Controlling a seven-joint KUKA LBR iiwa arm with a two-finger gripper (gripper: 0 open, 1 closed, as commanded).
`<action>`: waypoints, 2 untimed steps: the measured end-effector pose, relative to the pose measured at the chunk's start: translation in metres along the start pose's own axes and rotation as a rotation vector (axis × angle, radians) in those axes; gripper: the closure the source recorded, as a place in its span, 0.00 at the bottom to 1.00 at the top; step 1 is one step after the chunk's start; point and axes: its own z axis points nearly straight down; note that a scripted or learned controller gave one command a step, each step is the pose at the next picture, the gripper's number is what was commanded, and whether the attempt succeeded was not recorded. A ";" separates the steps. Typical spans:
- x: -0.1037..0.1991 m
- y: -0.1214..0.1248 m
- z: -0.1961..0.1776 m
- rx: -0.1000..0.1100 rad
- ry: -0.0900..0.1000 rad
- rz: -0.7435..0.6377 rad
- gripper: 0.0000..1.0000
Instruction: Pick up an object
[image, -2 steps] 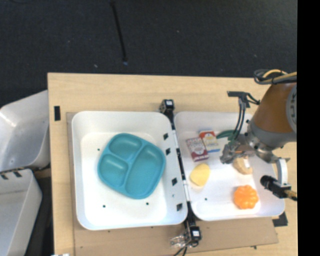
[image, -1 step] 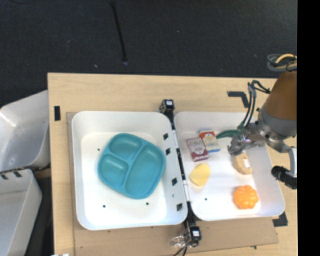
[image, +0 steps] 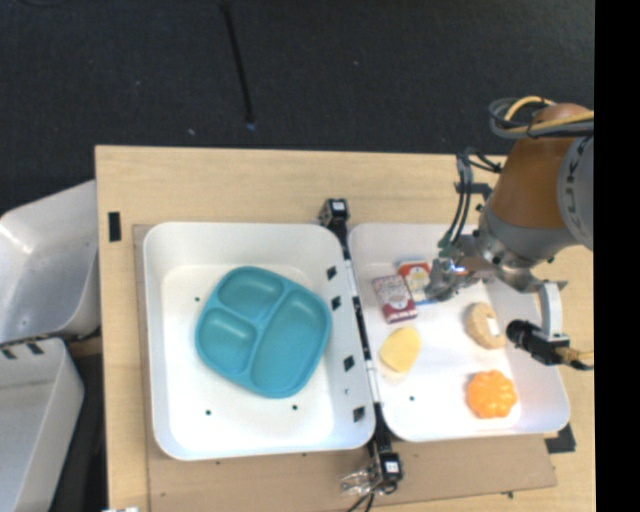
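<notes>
Bench (image: 120, 180): pale wood-grain board, flat, matte.

Left bin (image: 160, 420): shallow white plastic, rounded corners. I log one item in it, a teal tray (image: 263, 330), smooth moulded plastic, rounded, split into three compartments, lying flat near the bin's middle.

Right bin (image: 530, 420): same white plastic, touching the left bin along the centre seam, where black clips (image: 333, 211) sit at the seam's ends.

Contents of the right bin, as I see them:
- packet (image: 393, 295): small, rectangular, dull red with a pale face, tilted, near the seam.
- yellow piece (image: 400, 350): smooth, rounded, soft-edged, just below the packet.
- tan lump (image: 484, 325): rough, bread-like, oval.
- orange lump (image: 491, 394): knobbly, glossy, near the bin's front corner.

Arm (image: 535, 200): orange band and grey wrist over the right bin's back edge. Gripper (image: 440, 283): low, just beside the packet; I cannot tell whether it is released or clenched.
</notes>
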 end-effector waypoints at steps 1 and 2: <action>0.048 0.018 -0.016 -0.001 0.000 0.000 1.00; 0.100 0.037 -0.010 0.000 0.000 -0.001 1.00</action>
